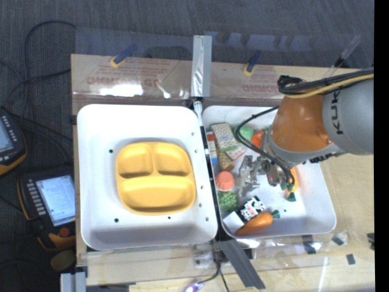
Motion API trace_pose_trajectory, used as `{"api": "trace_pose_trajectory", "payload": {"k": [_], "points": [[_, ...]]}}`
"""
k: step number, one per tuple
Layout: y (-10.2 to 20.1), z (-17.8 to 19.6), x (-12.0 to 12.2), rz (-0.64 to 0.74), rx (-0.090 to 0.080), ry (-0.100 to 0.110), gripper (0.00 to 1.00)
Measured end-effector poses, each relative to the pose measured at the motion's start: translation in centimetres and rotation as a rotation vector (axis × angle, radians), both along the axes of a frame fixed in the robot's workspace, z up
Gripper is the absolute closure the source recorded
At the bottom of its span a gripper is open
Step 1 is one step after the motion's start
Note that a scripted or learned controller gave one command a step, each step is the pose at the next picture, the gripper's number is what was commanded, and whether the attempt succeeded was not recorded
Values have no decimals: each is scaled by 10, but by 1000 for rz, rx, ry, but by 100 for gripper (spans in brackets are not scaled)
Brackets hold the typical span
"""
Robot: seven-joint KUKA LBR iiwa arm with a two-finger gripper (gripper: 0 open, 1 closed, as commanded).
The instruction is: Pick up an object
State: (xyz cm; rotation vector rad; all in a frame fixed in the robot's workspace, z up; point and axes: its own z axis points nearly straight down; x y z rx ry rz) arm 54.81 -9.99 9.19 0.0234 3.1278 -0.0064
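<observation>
Two shallow white bins sit side by side on the surface. The left bin carries a yellow divided tray at its centre, with bare floor on every side. The right bin is crowded along its left wall: a printed carton at the far end, a pink ball and a green piece mid-way, a black-and-white cow toy and an orange carrot near the front rim. Its right half lies open. The arm reaches in from the right, wrist bent down, placing the hand low over the clutter just right of the ball. Whether the hand is spread or pinching cannot be told.
</observation>
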Motion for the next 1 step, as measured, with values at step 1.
{"api": "trace_pose_trajectory", "payload": {"k": [1], "points": [[0, -1, 1, 1, 0, -3, 0]]}}
